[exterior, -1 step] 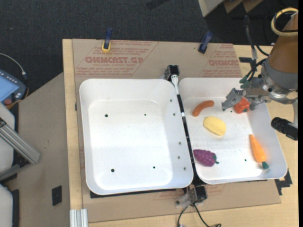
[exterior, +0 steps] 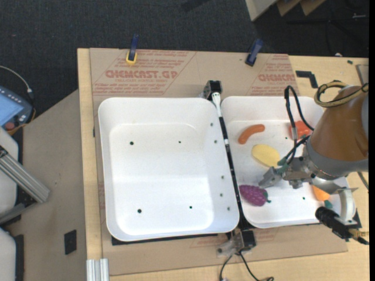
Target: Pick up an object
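We read "CHEMCAST GP" in red on the cardboard sheet (exterior: pixel 146 72) under both bins. In the right bin (exterior: pixel 258 218) we see the gripper (exterior: pixel 270 179) between a yellow piece (exterior: pixel 265 154) and a purple piece (exterior: pixel 254 195), near an orange sausage shape (exterior: pixel 251 133). We cannot tell its state.

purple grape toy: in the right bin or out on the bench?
In. The purple grape toy lies on the floor of the right bin, near its front left corner, inside the rim, just left of the gripper.

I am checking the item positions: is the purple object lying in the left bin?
No, the purple object lies in the right bin, near its front left corner, below the yellow object.
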Motion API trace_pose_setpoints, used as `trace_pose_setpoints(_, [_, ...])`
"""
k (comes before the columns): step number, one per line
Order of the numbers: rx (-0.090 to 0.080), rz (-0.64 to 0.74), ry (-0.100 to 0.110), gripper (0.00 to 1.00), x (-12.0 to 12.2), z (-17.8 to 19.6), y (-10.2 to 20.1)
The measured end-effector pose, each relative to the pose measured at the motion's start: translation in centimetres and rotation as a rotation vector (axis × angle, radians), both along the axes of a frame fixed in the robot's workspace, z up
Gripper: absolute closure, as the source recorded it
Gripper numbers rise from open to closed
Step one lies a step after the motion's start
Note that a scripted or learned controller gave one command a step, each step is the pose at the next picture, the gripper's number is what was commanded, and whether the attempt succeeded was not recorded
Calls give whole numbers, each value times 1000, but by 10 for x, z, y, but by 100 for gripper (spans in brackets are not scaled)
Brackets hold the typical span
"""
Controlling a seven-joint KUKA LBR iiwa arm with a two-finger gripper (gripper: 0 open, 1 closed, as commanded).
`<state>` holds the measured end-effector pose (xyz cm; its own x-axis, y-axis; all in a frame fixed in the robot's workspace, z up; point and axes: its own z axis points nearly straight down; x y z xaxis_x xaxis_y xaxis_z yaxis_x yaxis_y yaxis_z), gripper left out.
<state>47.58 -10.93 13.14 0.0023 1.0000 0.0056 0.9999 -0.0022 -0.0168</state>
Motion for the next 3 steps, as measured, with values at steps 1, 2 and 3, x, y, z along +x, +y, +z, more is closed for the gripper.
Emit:
trace_pose_setpoints(1, [-7,4,-20,0,46,-49,4])
trace_pose_setpoints(2, [-7,4,-21,0,81,-47,10])
trace_pose_setpoints(3, [-8,2,-21,100,80,-36,10])
